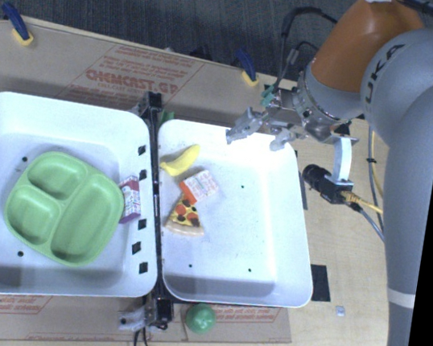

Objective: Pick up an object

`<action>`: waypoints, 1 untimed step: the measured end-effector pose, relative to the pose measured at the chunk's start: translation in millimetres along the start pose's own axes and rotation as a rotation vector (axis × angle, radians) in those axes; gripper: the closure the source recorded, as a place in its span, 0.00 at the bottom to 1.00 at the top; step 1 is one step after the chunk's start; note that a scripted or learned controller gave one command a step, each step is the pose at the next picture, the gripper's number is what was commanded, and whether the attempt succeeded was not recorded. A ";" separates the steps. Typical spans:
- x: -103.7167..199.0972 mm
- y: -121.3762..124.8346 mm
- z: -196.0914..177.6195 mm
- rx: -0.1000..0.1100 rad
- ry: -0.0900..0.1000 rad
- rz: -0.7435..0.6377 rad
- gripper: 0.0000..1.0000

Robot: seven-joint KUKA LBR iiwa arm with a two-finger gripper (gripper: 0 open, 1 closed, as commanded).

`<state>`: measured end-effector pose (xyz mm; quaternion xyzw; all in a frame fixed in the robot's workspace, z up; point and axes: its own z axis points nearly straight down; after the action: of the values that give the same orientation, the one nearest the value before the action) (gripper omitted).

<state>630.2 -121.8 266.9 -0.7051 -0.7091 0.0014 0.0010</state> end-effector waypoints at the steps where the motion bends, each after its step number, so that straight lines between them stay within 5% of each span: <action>1: -9.4 -22.7 -56.8 -0.003 0.000 0.001 0.00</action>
<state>607.7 -131.3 323.8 -0.7054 -0.7088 0.0003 -0.0002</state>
